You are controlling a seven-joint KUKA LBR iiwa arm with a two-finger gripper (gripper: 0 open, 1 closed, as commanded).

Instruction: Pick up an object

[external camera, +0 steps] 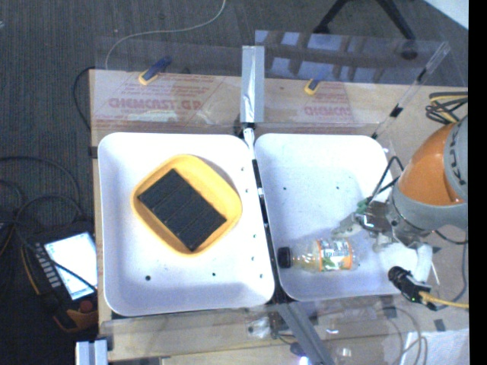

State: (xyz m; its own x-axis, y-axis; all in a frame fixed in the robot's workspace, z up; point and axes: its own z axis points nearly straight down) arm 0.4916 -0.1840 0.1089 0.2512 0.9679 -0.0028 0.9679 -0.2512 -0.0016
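At left-centre of the frame, a yellow dish with a dark ribbed insert (185, 202) lies flat in the left white bin (122, 280). Lower right of centre, a clear plastic bottle with a black cap (319, 255) lies on its side in the right white bin (319, 173), probably the pick target. Just right, the gripper (373, 223) hovers close; I cannot tell how its jaws stand.

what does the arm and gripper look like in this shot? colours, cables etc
The arm comes in from the right: a rounded orange section over a grey band. Below it the gripper is a cluster of small metal parts, its detail too fine to make out. Thin dark cables run beside the wrist, and a yellow cable trails off near the bench edge.
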